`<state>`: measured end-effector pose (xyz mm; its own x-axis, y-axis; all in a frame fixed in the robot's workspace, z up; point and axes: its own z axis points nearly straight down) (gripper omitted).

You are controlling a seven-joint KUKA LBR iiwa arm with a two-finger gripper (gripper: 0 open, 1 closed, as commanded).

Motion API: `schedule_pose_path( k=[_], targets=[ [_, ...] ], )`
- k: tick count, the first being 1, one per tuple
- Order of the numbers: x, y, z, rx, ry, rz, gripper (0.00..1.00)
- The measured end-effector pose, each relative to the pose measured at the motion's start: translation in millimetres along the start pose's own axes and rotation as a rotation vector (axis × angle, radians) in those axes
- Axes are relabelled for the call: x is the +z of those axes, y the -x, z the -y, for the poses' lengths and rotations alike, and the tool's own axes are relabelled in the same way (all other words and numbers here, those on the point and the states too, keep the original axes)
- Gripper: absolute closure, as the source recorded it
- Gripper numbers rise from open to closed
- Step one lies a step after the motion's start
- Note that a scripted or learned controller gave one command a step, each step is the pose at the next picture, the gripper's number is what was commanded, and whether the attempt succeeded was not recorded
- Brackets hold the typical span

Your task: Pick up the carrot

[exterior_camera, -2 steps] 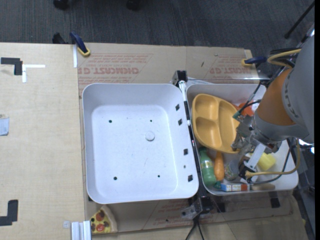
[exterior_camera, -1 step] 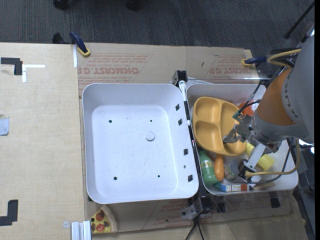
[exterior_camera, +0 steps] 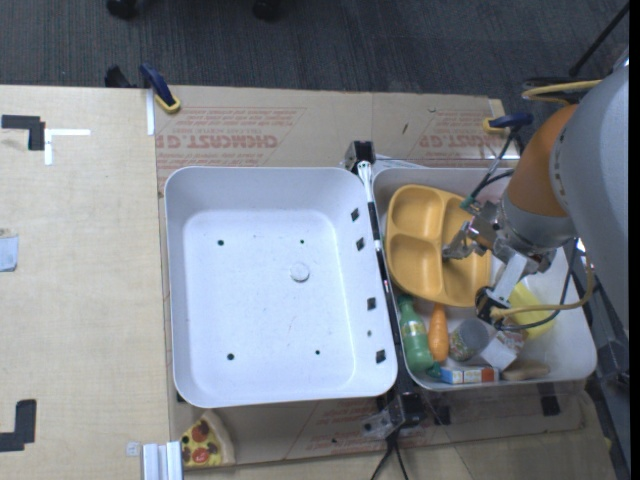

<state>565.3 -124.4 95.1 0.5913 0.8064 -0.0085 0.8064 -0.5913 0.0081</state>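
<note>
The carrot (exterior_camera: 438, 335) lay beside a green bottle (exterior_camera: 412, 333) in the right bin (exterior_camera: 572, 353). The hand (exterior_camera: 462, 246) hung over a yellow tray (exterior_camera: 415, 230), its aperture indeterminable.

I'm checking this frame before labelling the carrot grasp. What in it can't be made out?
All in the camera view:
1. The yellow tray's right side is covered by the claw.
2. A yellow thing lies partly under the arm; what it is cannot be told.
3. The small box near the carrot is too small to read.
4. The right bin's far corner is hidden by the arm.
</note>
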Motion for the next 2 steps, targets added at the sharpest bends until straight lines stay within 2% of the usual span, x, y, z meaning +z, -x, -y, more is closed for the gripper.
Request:
schedule_pose_path(
  k=[1,2],
  targets=[
    [-5,13,-2,0.002,0.002,0.027,1.00],
    [1,38,80,-0.079,0.001,-0.007,1.00]
  ],
)
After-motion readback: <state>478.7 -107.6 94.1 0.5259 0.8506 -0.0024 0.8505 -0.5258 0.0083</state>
